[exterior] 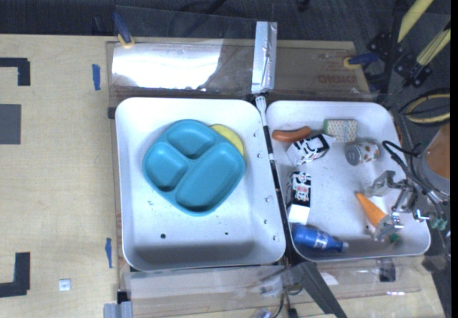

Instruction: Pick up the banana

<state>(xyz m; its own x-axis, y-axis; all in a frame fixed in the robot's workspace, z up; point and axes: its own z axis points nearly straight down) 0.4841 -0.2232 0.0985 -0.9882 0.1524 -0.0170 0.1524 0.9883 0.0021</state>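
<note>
Yellow banana (230,137) peeks from under one blue plate (194,165) in the left bin (136,188). The gripper (391,227) hangs over the right bin (336,188), near one blue bottle (315,238); its grip can't be told.

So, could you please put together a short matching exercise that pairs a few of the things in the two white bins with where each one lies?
Things:
1. blue three-compartment plastic plate
2. yellow banana
3. blue plastic bottle with a white cap
4. brown sausage-shaped toy

Places:
A. near edge of the right bin
B. far part of the right bin
C. middle of the left bin
D. tucked behind the plate's far right edge

Pairs: 1-C, 2-D, 3-A, 4-B
</note>
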